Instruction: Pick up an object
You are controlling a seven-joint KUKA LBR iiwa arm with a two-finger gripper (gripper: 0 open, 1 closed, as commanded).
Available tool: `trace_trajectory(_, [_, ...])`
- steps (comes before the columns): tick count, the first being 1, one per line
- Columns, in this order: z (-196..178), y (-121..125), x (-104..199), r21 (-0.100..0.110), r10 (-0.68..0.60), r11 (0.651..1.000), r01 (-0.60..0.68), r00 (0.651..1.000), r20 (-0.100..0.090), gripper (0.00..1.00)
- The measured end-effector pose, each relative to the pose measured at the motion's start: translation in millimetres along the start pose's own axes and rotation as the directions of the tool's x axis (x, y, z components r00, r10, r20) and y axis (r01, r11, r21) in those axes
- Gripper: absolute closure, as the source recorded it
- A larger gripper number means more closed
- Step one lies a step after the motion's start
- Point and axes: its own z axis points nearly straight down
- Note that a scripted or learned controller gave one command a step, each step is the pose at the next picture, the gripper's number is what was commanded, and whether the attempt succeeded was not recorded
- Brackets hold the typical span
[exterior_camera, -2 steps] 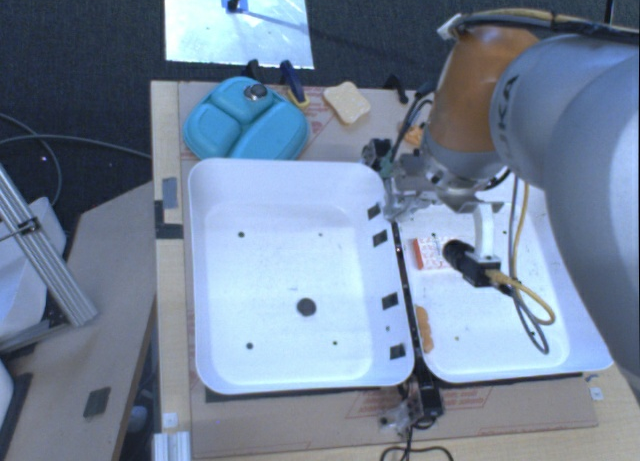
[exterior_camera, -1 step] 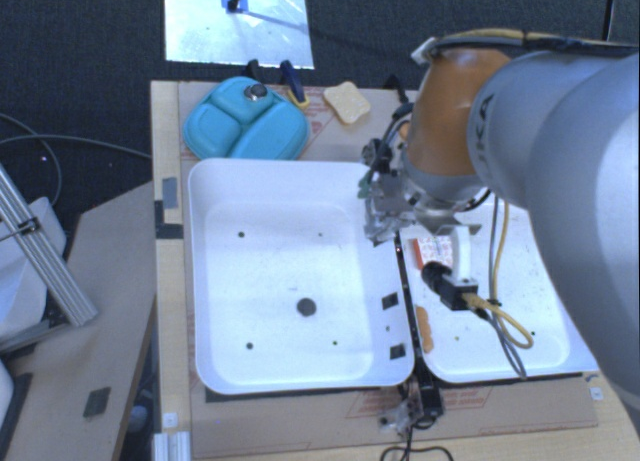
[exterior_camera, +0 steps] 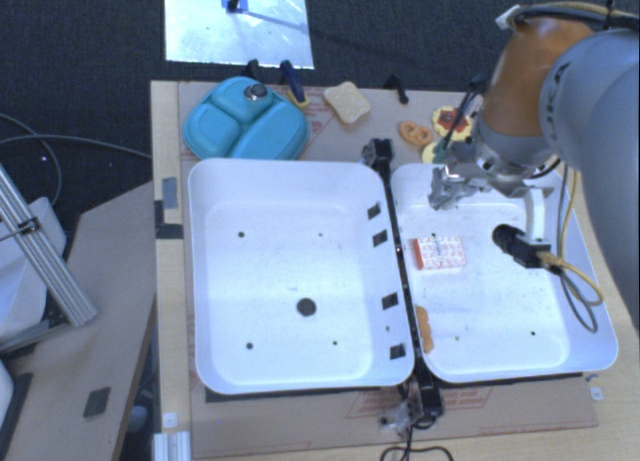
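The arm comes in from the upper right, and my gripper (exterior_camera: 447, 189) hangs over the far left part of the right bin (exterior_camera: 560, 349). Nothing shows beneath or in it. A small white packet with red print (exterior_camera: 440, 252) lies flat on the bin floor, a short way nearer the camera than the gripper. A thin tan piece (exterior_camera: 423, 328) rests against the bin's left wall. In the left bin (exterior_camera: 230, 199) sits one small dark round object (exterior_camera: 306, 306).
A black plug with a yellow cable (exterior_camera: 516, 243) hangs from the arm over the right bin. Behind the bins lie a blue compartment tray (exterior_camera: 245, 121), a toy bread slice (exterior_camera: 347, 102), an orange pretzel shape (exterior_camera: 415, 133) and a yellow-red item (exterior_camera: 447, 120). A black divider (exterior_camera: 397, 249) separates the bins.
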Motion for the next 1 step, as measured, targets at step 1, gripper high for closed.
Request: trace_trajectory(1, [-8.4, -67.1, -0.8, 0.008, -0.006, 1.0, 0.006, 1.0, -0.006, 1.0])
